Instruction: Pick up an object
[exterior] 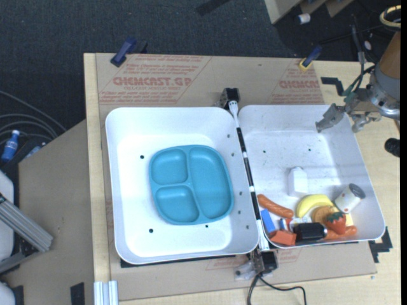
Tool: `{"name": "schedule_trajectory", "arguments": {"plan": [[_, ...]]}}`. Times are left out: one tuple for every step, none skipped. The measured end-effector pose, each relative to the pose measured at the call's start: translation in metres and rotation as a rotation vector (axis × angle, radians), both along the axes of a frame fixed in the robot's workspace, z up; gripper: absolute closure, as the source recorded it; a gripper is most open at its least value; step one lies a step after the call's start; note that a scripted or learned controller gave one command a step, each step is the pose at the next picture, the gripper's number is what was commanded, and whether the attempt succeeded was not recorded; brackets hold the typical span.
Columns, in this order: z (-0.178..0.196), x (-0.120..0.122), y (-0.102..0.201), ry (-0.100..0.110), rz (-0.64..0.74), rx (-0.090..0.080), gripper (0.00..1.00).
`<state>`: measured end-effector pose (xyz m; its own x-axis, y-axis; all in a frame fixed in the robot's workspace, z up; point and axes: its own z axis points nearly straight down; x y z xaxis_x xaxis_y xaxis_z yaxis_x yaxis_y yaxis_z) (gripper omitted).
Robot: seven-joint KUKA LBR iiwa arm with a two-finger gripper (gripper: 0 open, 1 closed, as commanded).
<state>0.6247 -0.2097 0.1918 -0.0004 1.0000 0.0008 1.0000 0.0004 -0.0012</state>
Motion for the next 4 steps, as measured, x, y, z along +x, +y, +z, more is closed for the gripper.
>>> {"name": "schedule_trajectory", "arguments": {"plan": [[-0.108,-0.015,0.032,0.001,0.001,0.000,0.00],[-0.097,-0.014,0.032,-0.002,0.001,0.000,1.00],[0.002,-0.037,0.048,-0.003,0.001,-0.001,1.00],[0.015,-0.060,0.093,0.001,0.001,0.001,1.00]]}}
